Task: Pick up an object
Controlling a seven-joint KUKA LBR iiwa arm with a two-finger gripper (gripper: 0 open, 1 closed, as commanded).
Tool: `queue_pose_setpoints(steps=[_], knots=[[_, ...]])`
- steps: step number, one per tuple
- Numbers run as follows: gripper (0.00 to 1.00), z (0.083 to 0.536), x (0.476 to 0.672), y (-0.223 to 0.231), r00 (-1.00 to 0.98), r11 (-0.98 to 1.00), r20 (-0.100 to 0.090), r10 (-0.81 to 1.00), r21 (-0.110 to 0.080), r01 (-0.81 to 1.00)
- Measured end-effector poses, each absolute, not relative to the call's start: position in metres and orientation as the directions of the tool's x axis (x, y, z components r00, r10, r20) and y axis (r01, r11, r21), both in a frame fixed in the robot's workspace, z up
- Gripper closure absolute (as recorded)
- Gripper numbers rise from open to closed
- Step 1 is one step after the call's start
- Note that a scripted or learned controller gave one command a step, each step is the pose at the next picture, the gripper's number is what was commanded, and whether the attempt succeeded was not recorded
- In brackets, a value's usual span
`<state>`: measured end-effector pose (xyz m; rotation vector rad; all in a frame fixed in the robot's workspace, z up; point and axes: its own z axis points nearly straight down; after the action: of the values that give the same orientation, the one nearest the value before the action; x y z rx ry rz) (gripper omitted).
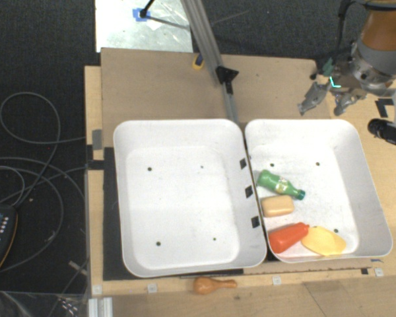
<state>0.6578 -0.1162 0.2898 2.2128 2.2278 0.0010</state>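
My gripper [329,103] hangs above the far rim of the right white bin [356,144], fingers spread and holding nothing. The small green plastic bottle [280,184] lies on its side near the bin's left wall, just beside a tan block [277,207]. It looks light, stiff and slick; I'd pinch across its body.

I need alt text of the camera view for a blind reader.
The gripper hangs above the far edge of the right bin, holding nothing. Near that bin's front lie a green bottle, a tan block, a red piece and a yellow piece.
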Motion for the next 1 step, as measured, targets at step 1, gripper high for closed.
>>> queue_pose_setpoints(steps=[1], knots=[[0.00,0.2372,0.6475,-0.1147,-0.001,0.001,0.000,1.000,-0.003,1.000]])
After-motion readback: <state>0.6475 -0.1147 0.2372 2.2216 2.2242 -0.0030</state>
